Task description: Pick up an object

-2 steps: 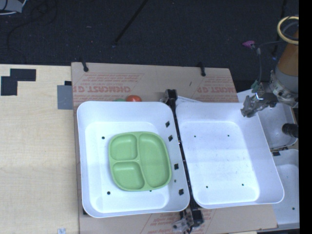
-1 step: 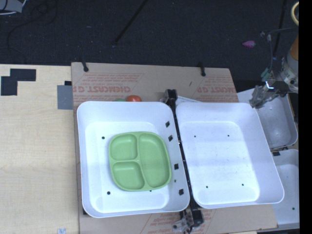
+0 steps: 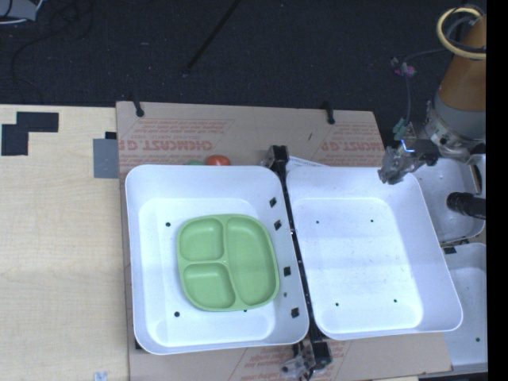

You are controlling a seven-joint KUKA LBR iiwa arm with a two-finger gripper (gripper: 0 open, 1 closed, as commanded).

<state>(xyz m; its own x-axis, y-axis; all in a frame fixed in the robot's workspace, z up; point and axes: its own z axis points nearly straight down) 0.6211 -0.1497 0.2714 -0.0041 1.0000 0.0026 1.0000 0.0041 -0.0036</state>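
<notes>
While gripper [image 3: 394,167] is parked at right bin [image 3: 432,236] corner, finger state unreadable; green plate [image 3: 228,262] left unpicked, left bin [image 3: 151,213].

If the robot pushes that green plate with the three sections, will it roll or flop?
Probably neither. The green plate lies flat in the left bin, so it would likely slide, not roll. Its molded dividers suggest stiff plastic, probably light. Its low, smooth rim may be hard to pinch for the gripper, which sits over the right bin's far corner.
</notes>
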